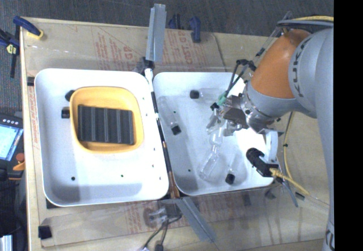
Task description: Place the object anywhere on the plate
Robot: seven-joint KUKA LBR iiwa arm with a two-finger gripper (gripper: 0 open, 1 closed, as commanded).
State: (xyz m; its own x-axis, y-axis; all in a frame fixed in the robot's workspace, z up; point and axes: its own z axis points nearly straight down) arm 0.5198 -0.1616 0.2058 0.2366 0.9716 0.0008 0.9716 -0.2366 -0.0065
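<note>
Nearest the camera, a small black block point(229, 178) lay at the front of the right shallow white bin point(187, 184), beside a clear plastic object point(211, 166) on the bin floor. Just behind it hung the end effector point(220, 128); whether its fingers were spread or closed could not be told. In the left white bin point(57, 187) sat the yellow plate with a dark ribbed centre point(106, 120). Farther back, another small black piece point(194, 95) lay near the right bin's rear wall

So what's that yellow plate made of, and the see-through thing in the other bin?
The yellow plate looks like smooth matte plastic, with a dark ribbed insert. The see-through object looks like clear glass or plastic: the white bin shows through it. Which one is hard to tell.
</note>
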